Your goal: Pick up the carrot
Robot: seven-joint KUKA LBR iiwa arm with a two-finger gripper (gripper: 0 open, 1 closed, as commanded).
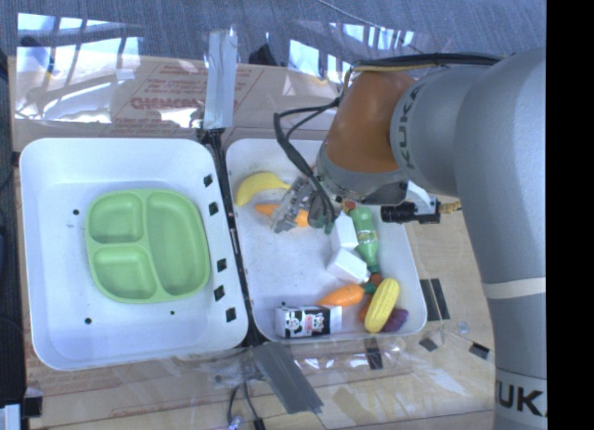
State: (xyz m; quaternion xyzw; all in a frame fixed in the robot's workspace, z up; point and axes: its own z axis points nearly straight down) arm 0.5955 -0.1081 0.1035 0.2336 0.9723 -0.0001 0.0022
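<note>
The small orange plastic toy carrot [342,295] lay in the right-hand white bin [278,261] near its front edge, beside a yellow toy corn cob [382,305]. It looked light, stiff and smooth, best pinched across its thicker middle. The two-finger gripper [295,207] hung over a second orange piece [278,211], possibly another carrot, largely hidden; its finger spacing could not be told.

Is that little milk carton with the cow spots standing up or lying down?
Lying down. The milk carton rests on its long side along the near wall of the right bin, beside a carrot.
</note>
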